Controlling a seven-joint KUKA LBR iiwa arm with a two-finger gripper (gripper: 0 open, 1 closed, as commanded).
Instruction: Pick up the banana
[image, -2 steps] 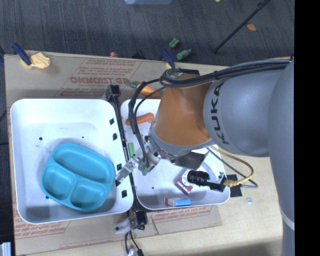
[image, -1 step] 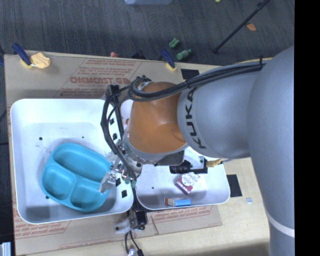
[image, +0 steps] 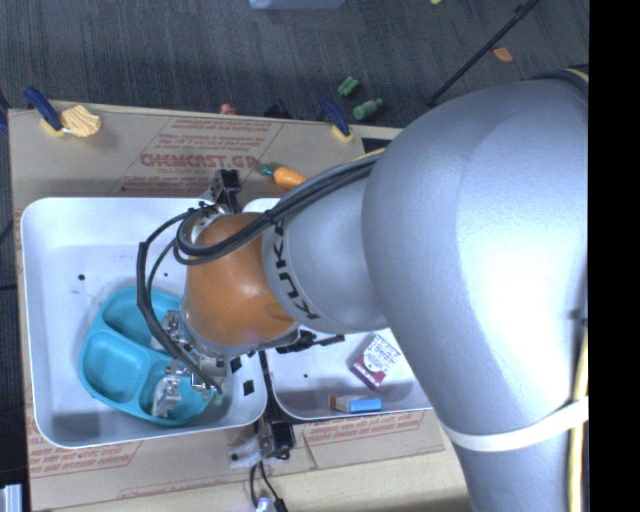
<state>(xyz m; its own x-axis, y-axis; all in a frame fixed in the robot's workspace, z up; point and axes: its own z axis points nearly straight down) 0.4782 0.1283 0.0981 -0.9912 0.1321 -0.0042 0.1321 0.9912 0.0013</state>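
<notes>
Grey arm (image: 470, 260) with its orange band (image: 235, 280) reaches in from the right and fills much of the camera view, bending down into the left bin (image: 50, 240). Its hand (image: 185, 385) sits low over a blue divided tray (image: 115, 355) that lies in that bin's near half, just above the tray's right end; whether the hand is clenched, released or grasping anything I cannot tell, since the wrist hides it. The banana cannot be made out; the arm covers much of both bins. In the right bin (image: 300, 405) a small red-and-white packet (image: 375, 360) lies near the front wall, with a flat orange-and-blue item (image: 355, 403) just in front of it. On the cardboard-covered bench (image: 200, 150) behind the bins lies a small orange carrot-like piece (image: 285, 177).
</notes>
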